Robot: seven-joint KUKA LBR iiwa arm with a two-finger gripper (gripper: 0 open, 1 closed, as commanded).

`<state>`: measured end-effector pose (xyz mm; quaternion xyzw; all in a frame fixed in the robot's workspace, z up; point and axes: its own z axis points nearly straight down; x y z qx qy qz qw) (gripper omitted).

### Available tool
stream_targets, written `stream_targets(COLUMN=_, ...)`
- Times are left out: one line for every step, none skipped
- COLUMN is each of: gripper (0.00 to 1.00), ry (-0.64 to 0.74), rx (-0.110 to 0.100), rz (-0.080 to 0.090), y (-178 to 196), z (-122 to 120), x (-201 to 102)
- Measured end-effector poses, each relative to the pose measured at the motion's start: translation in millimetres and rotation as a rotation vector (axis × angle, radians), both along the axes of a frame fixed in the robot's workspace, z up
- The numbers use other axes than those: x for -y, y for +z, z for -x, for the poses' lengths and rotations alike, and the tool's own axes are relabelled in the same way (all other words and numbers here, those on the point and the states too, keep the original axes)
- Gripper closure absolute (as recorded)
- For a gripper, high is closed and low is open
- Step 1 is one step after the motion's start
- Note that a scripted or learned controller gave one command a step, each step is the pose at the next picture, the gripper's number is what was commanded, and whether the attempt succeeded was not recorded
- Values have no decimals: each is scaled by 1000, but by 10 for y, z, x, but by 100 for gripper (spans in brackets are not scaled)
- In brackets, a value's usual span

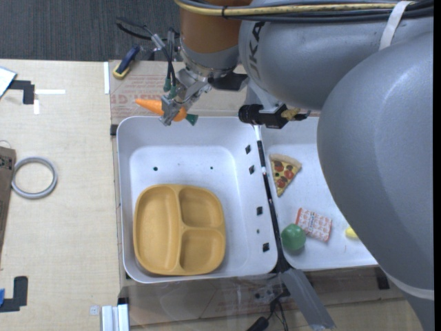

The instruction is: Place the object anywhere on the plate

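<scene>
A yellow plate (180, 229) with three compartments lies in the left bin (131, 185), toward its front. An orange toy carrot (149, 105) with a green tip hangs over the bin's back left rim. My gripper (172, 109) is shut on the carrot's thick end, reaching down from the grey arm with the orange band above. The carrot points out to the left, beyond the rim.
The right bin (324, 185) holds a pizza slice (283, 171), a green ball (293, 237), a red-and-white packet (315, 224) and a yellow item (351, 232) half hidden by the arm. A tape roll (32, 177) lies on the bench at left. Tools (131, 57) lie behind the bins.
</scene>
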<state>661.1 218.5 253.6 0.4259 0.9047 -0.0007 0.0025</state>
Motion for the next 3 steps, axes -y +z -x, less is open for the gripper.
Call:
stream_targets(gripper=0, ry=0, rx=0, rz=0, y=-1, z=0, x=0)
stream_targets(gripper=100, ry=0, rx=2, rz=1, y=92, z=-9, x=8)
stream_targets(gripper=100, ry=148, rx=-2, rz=-1, y=1264, z=138, x=-8)
